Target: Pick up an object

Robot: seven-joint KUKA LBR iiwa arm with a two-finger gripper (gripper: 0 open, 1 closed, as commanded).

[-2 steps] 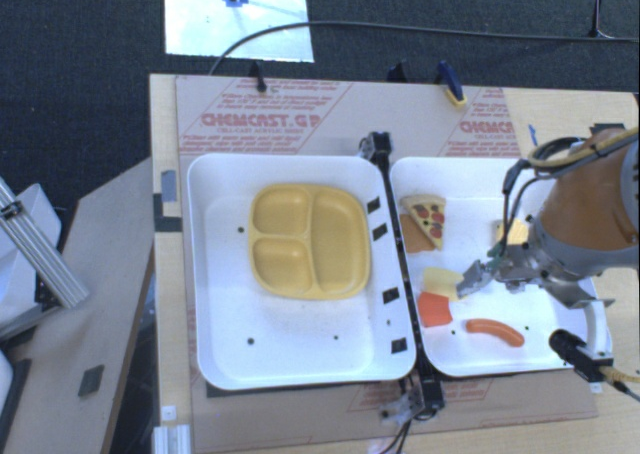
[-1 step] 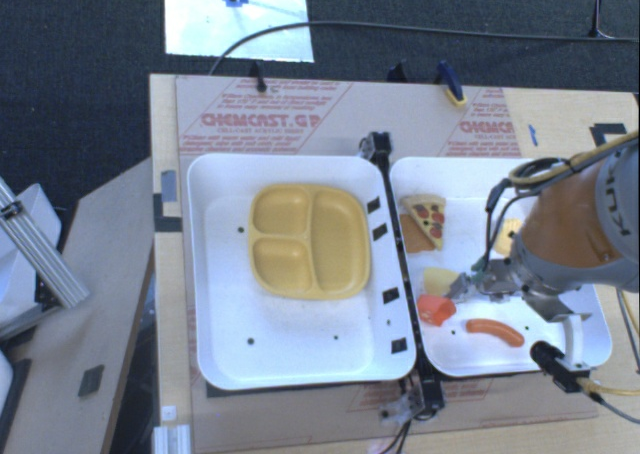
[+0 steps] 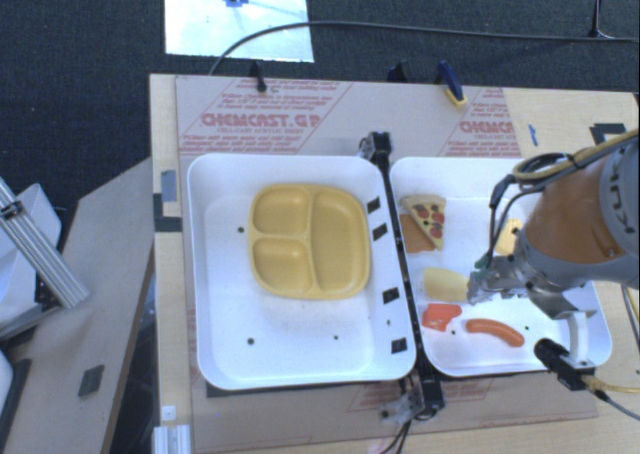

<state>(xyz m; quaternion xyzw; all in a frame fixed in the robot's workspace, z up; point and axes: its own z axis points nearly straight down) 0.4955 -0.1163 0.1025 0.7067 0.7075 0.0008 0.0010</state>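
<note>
— So where is the gripper (image 3: 480, 287) hovering?
— Over the right bin (image 3: 600, 342), just beside the pale yellow piece (image 3: 445, 284); I cannot tell how it is set.
— How is that piece looking to handle?
— Light, stiff, probably slick plastic (my guess); gripping across its short sides seems best.
— What are you counting?
— One pizza slice (image 3: 424, 217), one sausage (image 3: 494, 331), one red piece (image 3: 440, 316), one yellow tray (image 3: 305, 240).

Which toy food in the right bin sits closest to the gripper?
The pale yellow piece, just left of the gripper. The pizza slice lies farther up; the red piece and the sausage lie lower.
</note>
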